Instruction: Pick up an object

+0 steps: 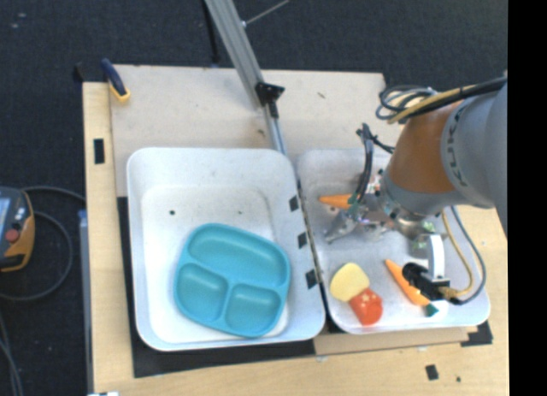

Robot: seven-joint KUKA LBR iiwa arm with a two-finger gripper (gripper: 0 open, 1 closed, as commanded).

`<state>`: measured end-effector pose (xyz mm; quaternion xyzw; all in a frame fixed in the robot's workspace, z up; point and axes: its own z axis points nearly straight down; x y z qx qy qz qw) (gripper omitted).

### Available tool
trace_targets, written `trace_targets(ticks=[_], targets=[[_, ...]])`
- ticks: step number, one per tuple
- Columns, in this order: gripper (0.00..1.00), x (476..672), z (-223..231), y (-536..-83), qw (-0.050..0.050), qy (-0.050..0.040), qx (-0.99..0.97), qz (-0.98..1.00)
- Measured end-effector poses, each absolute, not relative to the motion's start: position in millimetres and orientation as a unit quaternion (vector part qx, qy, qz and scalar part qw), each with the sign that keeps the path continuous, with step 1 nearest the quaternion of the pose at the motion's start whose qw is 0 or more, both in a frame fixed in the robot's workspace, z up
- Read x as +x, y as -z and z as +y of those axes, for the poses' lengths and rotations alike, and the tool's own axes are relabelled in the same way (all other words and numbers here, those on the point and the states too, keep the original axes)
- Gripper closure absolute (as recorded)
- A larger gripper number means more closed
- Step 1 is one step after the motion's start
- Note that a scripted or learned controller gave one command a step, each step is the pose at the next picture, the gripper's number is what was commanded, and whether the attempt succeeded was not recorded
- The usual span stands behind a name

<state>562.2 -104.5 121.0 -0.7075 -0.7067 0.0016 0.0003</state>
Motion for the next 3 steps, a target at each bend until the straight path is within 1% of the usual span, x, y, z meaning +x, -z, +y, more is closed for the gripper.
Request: trace_targets(ticks=[1,2,3], targets=[[0.0,562.5,-106,-100,-0.001,-0.0008,-0.708,-0.706],[1.0,564.1,-107,-113,-0.003,0.0013,-0.709,-0.705],[1.0,562.6,-113,-176,-0.003,0.0021,-0.709,-0.706]])
